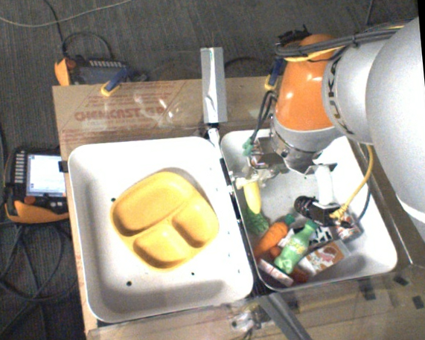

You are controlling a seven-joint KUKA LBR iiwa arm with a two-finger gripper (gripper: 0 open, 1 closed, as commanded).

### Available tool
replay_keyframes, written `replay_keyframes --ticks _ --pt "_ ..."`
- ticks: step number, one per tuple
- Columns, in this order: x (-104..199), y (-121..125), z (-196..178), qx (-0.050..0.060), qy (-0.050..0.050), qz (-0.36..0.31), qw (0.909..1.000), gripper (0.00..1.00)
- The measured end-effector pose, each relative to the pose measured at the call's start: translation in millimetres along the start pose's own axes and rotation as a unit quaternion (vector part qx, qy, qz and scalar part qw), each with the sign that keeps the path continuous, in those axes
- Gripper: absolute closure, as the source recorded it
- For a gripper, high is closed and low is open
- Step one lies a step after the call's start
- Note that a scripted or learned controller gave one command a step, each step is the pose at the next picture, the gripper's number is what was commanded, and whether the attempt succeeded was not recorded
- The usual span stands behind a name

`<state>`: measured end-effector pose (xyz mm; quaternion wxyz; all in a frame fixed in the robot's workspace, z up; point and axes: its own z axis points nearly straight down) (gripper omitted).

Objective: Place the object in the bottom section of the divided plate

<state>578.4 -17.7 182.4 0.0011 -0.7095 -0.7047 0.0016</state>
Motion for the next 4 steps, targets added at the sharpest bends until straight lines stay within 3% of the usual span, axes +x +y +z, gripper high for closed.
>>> replay_keyframes --ticks 1,2,4 --pt "72 4 0 0.0 0.0 -0.018 0.9998 1.0" --pt "101 30 -34 0.0 -0.001 -0.026 0.9996 1.0" --pt "126 23 -72 0.0 -0.001 -0.019 0.9998 1.0"
